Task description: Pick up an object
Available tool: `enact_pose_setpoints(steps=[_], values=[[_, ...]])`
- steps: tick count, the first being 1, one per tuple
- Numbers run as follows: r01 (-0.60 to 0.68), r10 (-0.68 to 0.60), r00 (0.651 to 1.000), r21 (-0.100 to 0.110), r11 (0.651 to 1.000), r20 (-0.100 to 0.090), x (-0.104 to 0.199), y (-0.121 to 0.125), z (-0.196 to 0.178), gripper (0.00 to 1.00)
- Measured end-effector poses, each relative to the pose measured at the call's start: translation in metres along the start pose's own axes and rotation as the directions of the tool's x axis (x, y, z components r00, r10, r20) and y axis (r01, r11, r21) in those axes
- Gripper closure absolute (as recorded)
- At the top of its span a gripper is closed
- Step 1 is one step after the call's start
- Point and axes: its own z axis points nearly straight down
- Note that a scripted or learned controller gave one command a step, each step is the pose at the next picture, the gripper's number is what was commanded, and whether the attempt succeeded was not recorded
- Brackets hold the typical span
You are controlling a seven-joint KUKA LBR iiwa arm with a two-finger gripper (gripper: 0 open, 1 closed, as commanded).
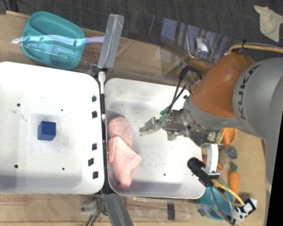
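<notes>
Desk (150,53): two white bins side by side, seen from above at a slant.

Left bin (8,90): one blue cube (47,130), left of centre, well apart from the arm.

Right bin (150,92): one pink cloth (120,150), crumpled, lying against the bin's left wall. Long axis runs roughly top to bottom of the frame, bending slightly right at the lower end.

Arm (239,93): enters from the right of the frame; orange band above the wrist.

Gripper (151,127): over the middle of the right bin, pointing toward frame left. Nothing is seen between the fingers; whether they stand wide or narrow cannot be told from this angle.

Key relation: the cloth lies just left of and slightly below the gripper in the frame, near but apart from it. The cube is far off, beyond the bin divider. Judgement: the cloth is the likelier target, a short move left and down; it will probably crumple and give under a grasp.

Off-bin items: teal scoop (52,39), upper left; small toys (228,170) at right edge.
</notes>
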Motion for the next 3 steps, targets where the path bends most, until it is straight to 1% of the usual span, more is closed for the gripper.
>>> enact_pose_setpoints(steps=[1, 2, 3], values=[[0.034, -0.034, 0.999, 0.001, 0.999, 0.000, -0.010, 0.015, 0.106, 0.00], [0.182, -0.182, 0.983, -0.010, 0.983, 0.007, 0.023, -0.001, 0.115, 0.00], [0.106, -0.106, 0.994, -0.003, 0.994, 0.002, -0.027, 0.024, 0.078, 0.00]])
